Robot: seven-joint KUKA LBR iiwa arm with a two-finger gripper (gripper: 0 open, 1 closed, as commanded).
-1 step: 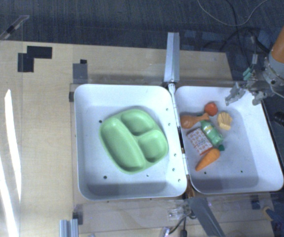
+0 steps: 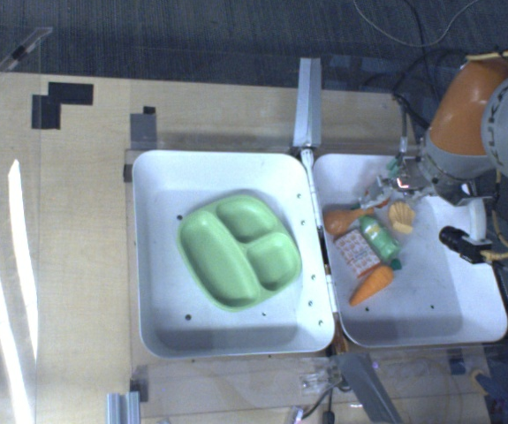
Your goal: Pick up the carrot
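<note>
The orange carrot lies at a slant in the right bin, near its front left part. My gripper hangs over the back of that bin, well behind the carrot and apart from it. Nothing shows between the gripper and the carrot except other small items.
A green bottle, a patterned white box, a brownish-orange item and a tan round piece crowd the right bin behind the carrot. The left bin holds a green divided plate. A black part juts in at the right.
</note>
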